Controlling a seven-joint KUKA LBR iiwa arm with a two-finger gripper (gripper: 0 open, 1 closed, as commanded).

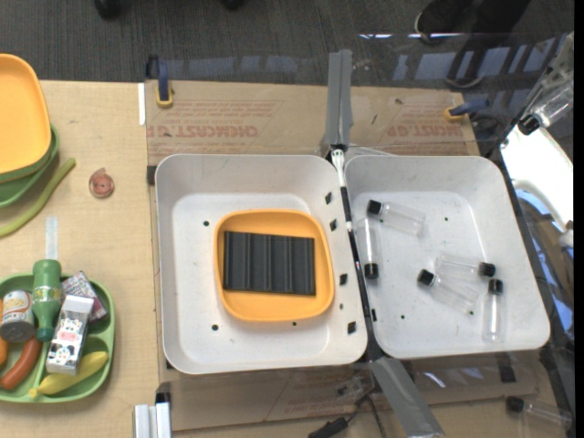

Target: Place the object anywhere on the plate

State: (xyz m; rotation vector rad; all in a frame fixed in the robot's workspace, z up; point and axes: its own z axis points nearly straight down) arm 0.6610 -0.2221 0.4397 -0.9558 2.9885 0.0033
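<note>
Toy food on a green tray (109, 332) is lying nearest, left of the orange plate (274, 310). Clear black-capped vials (447, 281) are lying right of the plate, in the neighbouring bin (520, 245). Gripping one vial mid-body and lowering it flat onto the plate's dark ribbed mat (270, 263) is looking wisest. Red print on the cardboard (210, 121) beyond the plate is sitting upside down, too faint to read.
</note>
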